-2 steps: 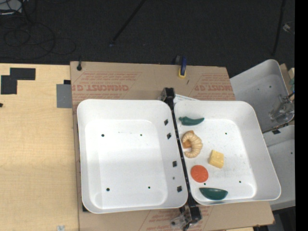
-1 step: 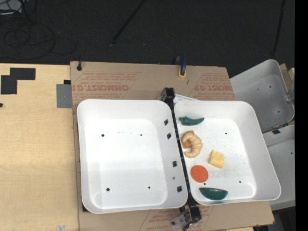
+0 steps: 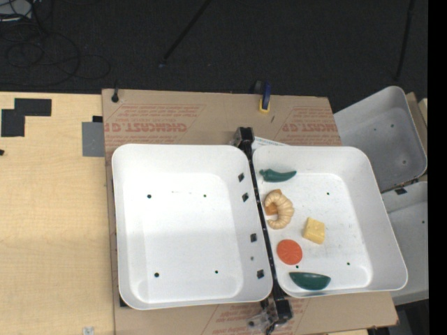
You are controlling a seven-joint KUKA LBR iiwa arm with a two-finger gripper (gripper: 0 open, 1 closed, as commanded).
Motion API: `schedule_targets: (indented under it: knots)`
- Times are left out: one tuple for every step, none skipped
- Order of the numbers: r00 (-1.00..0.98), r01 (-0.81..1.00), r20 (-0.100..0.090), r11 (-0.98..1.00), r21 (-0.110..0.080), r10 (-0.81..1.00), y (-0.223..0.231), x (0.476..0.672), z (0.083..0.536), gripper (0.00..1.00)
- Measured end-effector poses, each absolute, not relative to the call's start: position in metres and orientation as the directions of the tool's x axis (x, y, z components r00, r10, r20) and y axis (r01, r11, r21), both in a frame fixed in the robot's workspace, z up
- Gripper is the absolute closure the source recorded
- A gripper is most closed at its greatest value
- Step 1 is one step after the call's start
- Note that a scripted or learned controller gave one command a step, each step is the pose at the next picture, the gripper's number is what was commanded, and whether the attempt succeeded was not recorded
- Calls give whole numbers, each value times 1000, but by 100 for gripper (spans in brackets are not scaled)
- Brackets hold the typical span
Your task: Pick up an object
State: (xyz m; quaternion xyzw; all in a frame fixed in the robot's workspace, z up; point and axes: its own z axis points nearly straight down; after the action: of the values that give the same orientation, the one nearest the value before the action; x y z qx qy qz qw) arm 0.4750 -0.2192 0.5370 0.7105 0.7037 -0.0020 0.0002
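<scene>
Gripper/jaws: couldn't tell state, nothing to judge opening or hold from. So step in hand was prob. target pick + approach.

All candidates sat in right bin [image 3: 374, 187], along its left half near the divider. Best bet IMO: yellow block [image 3: 314, 230], stood apart from its neighbours, boxy w/ flat sides, room for fingers either side. Come straight down, centre on it, close across the short faces.

Others looked worse:
- orange disc [image 3: 290, 252]: flat, low, likely to slip
- beige curled piece [image 3: 279, 209]: ridged, ring-like, irregular
- dark green pod [image 3: 278, 175] near back wall
- teal wedge [image 3: 309, 280] tight vs front wall, poor clearance

Left bin [image 3: 140, 257] had no objs.
</scene>
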Motion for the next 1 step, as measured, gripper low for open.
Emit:
schedule_targets:
  knots:
    - [-7,1000,3,7,-7,1000,-156,529,488,100]
